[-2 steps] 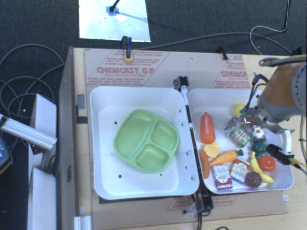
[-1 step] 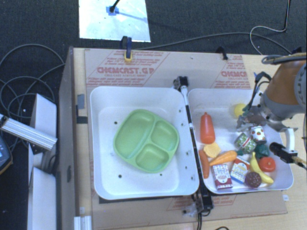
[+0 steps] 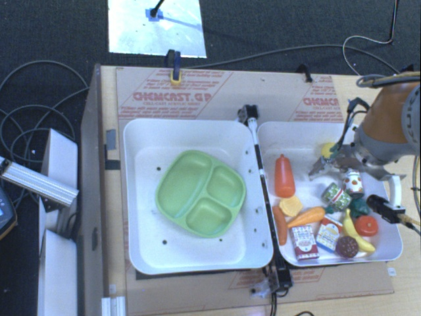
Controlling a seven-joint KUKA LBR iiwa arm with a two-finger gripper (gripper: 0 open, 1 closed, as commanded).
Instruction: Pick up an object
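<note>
The gripper (image 3: 345, 168) hung low over the far right part of the right bin (image 3: 296, 137), at the end of the grey arm (image 3: 388, 127) with its orange band. Whether it was spread or closed up could not be made out, since the wrist hid most of it, and nothing could be seen held in it.

Just beneath and beside the gripper lay a small white and red rounded toy (image 3: 353, 182), a green can (image 3: 335, 195) and, toward the far wall, a yellow piece (image 3: 327, 150). A dark green toy (image 3: 358, 207) sat just nearer than the can.

Further out, the rest of the right bin's pile crowded the near half. A red tomato (image 3: 366, 225) touched a banana (image 3: 355, 234), with a dark red round thing (image 3: 346, 246) beside them. A small blue and white box (image 3: 327, 234) and a red and white carton (image 3: 302, 242) lay side by side. A carrot (image 3: 306, 216) lay slanted above the carton, near a yellow slice (image 3: 290, 207). An orange-red bottle (image 3: 284, 175) stood apart near the bin's left wall, and a second orange stick-shaped toy (image 3: 280, 224) lay along that wall.

The left bin (image 3: 151, 137) held a green divided plate (image 3: 200, 193), well apart from the gripper. Both bins rested on the counter (image 3: 197, 94), which was covered with printed cardboard.
</note>
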